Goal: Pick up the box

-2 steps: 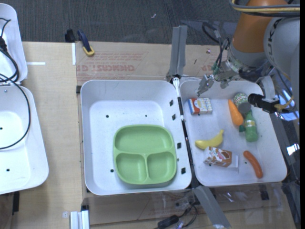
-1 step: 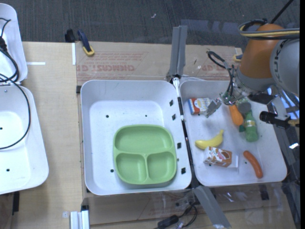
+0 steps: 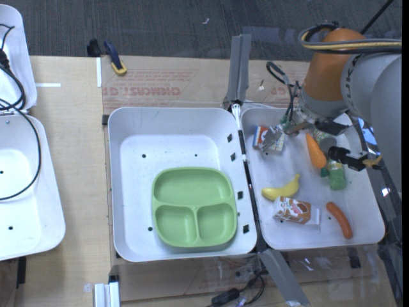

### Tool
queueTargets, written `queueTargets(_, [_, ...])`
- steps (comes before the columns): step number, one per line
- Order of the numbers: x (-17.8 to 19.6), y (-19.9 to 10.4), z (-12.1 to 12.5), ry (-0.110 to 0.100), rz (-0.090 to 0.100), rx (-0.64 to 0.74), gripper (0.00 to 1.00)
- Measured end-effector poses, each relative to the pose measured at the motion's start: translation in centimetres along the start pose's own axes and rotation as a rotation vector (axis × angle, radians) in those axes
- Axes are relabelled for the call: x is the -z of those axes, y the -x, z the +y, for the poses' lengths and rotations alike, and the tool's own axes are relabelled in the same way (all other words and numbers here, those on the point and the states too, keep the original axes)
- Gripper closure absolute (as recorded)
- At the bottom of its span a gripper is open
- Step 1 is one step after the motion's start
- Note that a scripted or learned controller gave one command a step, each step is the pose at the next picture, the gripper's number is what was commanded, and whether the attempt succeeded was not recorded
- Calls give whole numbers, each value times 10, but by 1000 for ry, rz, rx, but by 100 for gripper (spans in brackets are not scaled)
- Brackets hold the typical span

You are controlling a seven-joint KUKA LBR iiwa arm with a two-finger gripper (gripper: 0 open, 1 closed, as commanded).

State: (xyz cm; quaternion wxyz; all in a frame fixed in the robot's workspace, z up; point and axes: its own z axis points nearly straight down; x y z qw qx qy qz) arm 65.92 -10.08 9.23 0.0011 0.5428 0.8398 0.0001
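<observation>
Lighting: bright, even, overhead. Shadows: soft, faint, beneath the green tray [image 3: 193, 206]. Glare: mild on the white bins [image 3: 121, 171]. Focus: slightly soft throughout; arm [image 3: 377, 75] at 2 o'clock blurred.

Matt green plastic tray [image 3: 193, 208], printed cardboard box [image 3: 294, 211], smooth white bins [image 3: 121, 171]

bins: two [image 3: 121, 171] [image 3: 377, 219]
tray: one [image 3: 192, 203]
boxes: two [image 3: 295, 210] [image 3: 261, 135]
banana: one [image 3: 282, 188]
carrot: one [image 3: 315, 151]
sausage: one [image 3: 339, 219]
</observation>
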Motion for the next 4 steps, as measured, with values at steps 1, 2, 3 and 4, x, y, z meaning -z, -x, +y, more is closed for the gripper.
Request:
queueTargets(1, [0,0,0,0,0,-83,0])
queueTargets(2, [1,0,0,0,0,-334,0])
queueTargets(3, [11,1,-3,-14,3,-332,100])
queueTargets(4, [12,1,-1,-7,0,-332,0])
